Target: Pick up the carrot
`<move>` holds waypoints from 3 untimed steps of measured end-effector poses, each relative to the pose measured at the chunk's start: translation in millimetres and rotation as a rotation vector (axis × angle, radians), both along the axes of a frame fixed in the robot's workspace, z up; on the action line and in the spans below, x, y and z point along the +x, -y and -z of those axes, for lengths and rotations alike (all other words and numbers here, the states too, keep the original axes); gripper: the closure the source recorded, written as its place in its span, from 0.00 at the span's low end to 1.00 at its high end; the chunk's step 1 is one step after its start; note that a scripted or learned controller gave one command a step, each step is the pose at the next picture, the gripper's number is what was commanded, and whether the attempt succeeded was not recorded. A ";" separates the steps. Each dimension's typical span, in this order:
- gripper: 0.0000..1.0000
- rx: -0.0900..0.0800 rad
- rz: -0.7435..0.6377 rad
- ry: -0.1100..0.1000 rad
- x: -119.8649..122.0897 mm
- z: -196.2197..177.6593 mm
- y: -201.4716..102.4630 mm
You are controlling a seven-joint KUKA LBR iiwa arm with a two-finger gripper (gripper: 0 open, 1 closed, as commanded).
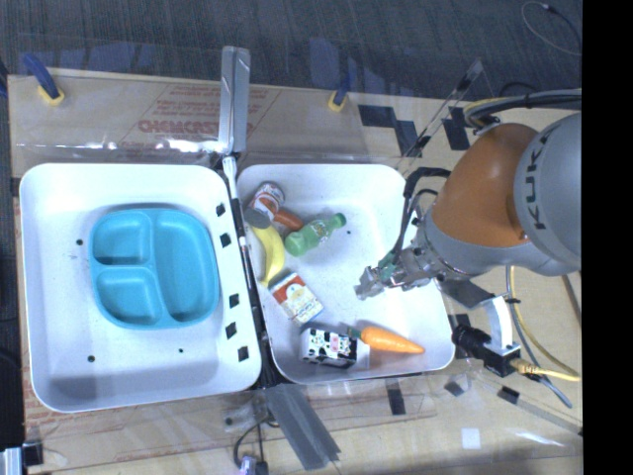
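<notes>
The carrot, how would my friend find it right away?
Look in the right-hand white bin, along its near edge. The carrot lies there beside a black-and-white carton. It's the only orange, pointed thing.

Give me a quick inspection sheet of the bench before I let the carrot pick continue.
Surface: two white bins side by side, right bin and left bin.
Job's things: carrot lies near the right bin's front edge, beside a black-and-white carton.
Clutter: banana, green bottle, can, small red and white box; blue divided tray in the left bin.
Grippers: gripper above the right bin, apart from the carrot.
Cables: yellow cable at the arm's base.
Surroundings: dark carpet behind the bench.
</notes>
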State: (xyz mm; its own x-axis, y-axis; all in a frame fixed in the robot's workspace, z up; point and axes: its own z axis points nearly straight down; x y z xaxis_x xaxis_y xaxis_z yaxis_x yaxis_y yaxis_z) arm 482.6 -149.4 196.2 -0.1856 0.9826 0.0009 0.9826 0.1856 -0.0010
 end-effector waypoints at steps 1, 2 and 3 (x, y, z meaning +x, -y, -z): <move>0.00 0.000 0.001 0.000 -0.3 0.3 0.5; 0.00 0.001 -0.077 -0.002 -6.6 105.4 61.2; 0.00 0.003 -0.164 -0.003 -6.1 105.4 60.0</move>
